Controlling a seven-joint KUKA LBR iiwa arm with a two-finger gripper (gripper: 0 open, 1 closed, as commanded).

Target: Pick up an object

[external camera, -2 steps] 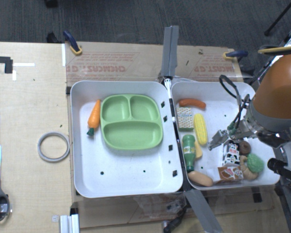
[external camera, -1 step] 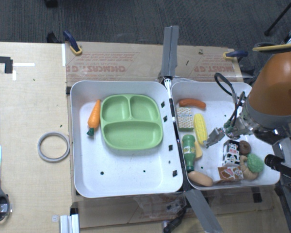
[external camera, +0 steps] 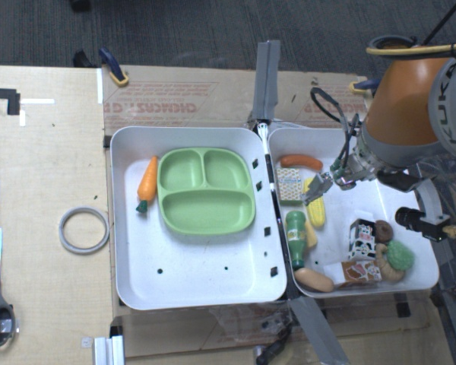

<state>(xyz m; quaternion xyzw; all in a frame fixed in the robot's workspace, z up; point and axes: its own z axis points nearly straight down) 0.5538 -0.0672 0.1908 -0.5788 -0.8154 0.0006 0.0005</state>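
A: Currently we log the hand (external camera: 317,191) low in the right bin (external camera: 410,280), its tip over the corn cob (external camera: 317,211) beside the checkered packet (external camera: 289,183). We cannot tell how it is set; nothing shows clamped in it.

B: So nothing is picked yet, and our guess is the corn is the target. Contents, right bin?

A: We count a sausage (external camera: 300,160) near the back wall, a green bottle (external camera: 295,238), a bread roll (external camera: 314,280), a milk carton (external camera: 362,239) and a green leafy piece (external camera: 400,256), crowded toward the front.

B: Left bin (external camera: 190,287)?

A: We note a green divided plate (external camera: 207,190), unfilled, with a carrot (external camera: 147,182) just beside it. A tape ring (external camera: 84,229) lies on the tabletop (external camera: 38,173), well apart.
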